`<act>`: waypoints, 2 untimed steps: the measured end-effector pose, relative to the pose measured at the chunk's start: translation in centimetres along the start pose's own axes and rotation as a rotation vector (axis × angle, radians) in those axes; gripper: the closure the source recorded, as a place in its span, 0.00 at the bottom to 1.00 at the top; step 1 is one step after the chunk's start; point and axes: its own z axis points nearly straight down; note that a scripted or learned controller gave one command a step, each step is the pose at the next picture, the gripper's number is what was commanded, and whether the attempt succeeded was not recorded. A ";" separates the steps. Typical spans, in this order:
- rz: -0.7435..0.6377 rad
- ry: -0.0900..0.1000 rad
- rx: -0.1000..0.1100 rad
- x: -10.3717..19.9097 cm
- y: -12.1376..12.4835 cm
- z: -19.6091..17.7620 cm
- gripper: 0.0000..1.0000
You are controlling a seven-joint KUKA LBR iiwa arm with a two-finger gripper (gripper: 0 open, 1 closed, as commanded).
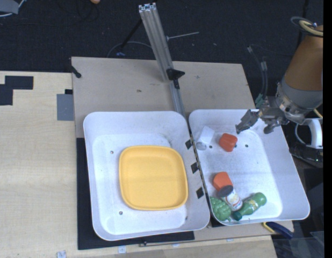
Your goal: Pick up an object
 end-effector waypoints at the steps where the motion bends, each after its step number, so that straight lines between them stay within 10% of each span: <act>1: 0.000 0.000 0.000 0.2 -0.1 4.3 0.00; 2: 0.000 0.000 0.001 0.3 -0.8 10.4 0.00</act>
